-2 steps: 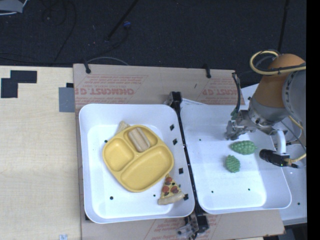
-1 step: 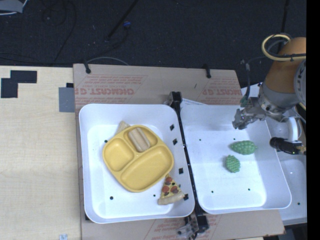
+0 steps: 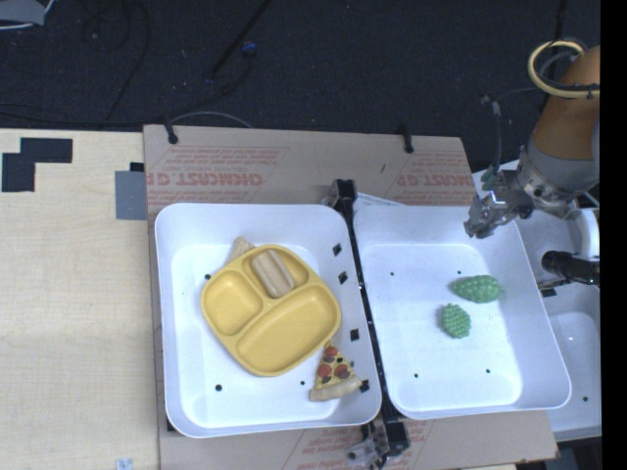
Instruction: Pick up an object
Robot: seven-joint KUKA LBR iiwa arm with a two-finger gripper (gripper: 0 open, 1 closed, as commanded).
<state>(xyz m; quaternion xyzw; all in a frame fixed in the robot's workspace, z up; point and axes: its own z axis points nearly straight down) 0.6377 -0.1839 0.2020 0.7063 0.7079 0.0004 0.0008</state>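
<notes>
My claw [image 3: 482, 218] hangs at the 1 o'clock corner of the right bin [image 3: 411, 399], just over its far rim, with nothing visibly in it. The claw is small and dark against the rim, so I cannot tell how it is set.

Right bin contents: two green knobbly pieces, possibly toy bunches of grapes. The oblong green piece [image 3: 476, 288] lies at 3 o'clock from the bin's centre; the rounder green piece [image 3: 455, 320] sits just beside it toward 7 o'clock, close but apart. Both lie on the bin floor, well apart from my claw.

Left bin [image 3: 186, 399] contents: a yellow divided plate [image 3: 279, 331] at centre, tilted in plan. A tan hot-dog-like toy [image 3: 271, 271] rests in its 12 o'clock compartment. A toy pizza slice [image 3: 334, 376] lies at 5 o'clock from the plate, touching or nearly touching its rim.

Both bins sit on a cardboard sheet [image 3: 294, 164] on the desk [image 3: 69, 311].
</notes>
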